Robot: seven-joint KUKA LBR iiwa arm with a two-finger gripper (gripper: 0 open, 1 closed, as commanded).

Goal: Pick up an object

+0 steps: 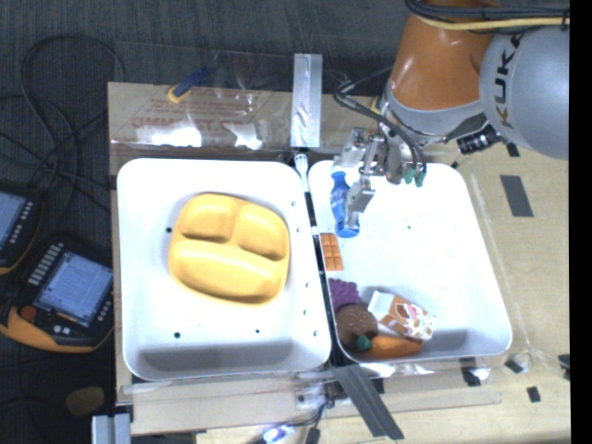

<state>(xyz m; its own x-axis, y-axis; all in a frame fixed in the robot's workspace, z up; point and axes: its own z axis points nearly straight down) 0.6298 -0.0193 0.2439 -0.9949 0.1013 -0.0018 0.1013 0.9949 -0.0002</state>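
Observation:
My gripper (pixel 368 179) hangs over the far left corner of the right bin (pixel 462 248), below the orange band of the arm. A blue object (pixel 343 207) with a pale top lies right at the gripper's tip, against the bin's left wall; whether it is gripped or only touched cannot be told. Toward the bin's near left corner lie a small orange block (pixel 330 251), a purple grape bunch (pixel 344 292), a brown round item (pixel 354 322), an orange carrot (pixel 394 347) and a white-and-orange packet (pixel 404 318).
The left bin (pixel 139 322) holds a large yellow compartment tray (pixel 229 246). Clear plastic wrap (pixel 217 109) lies behind the bins. Handheld controllers (pixel 55 289) and cables sit on the floor to the left. The right bin's middle and right side are bare white.

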